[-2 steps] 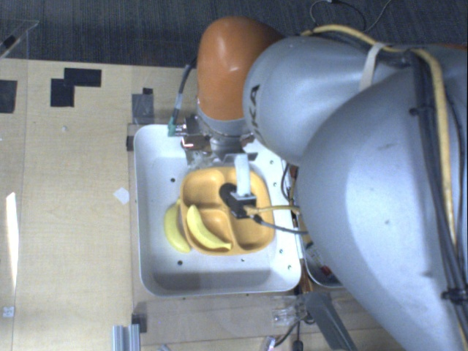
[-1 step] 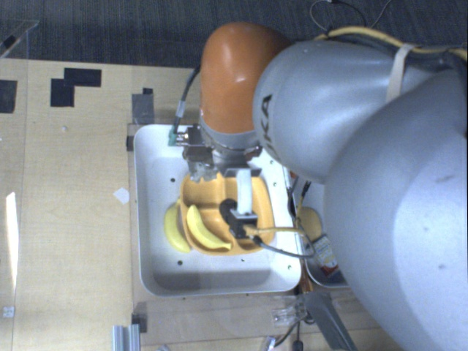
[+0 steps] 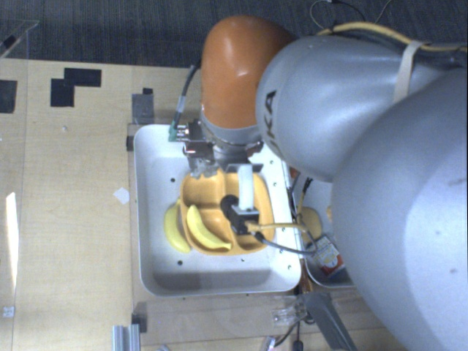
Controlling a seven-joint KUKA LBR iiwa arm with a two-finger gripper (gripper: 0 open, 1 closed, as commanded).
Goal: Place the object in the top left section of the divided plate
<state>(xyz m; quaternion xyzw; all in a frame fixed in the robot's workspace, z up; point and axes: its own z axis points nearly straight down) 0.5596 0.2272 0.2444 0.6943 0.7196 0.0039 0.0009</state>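
While the jaws hang over the plate (image 3: 208, 192), the banana (image 3: 204, 229) lies apart.

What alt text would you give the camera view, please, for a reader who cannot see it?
A grey KUKA arm with an orange band reaches over the left white bin, its gripper above a yellow divided plate. One banana lies in the plate's lower left section; a second banana lies just outside its left rim.
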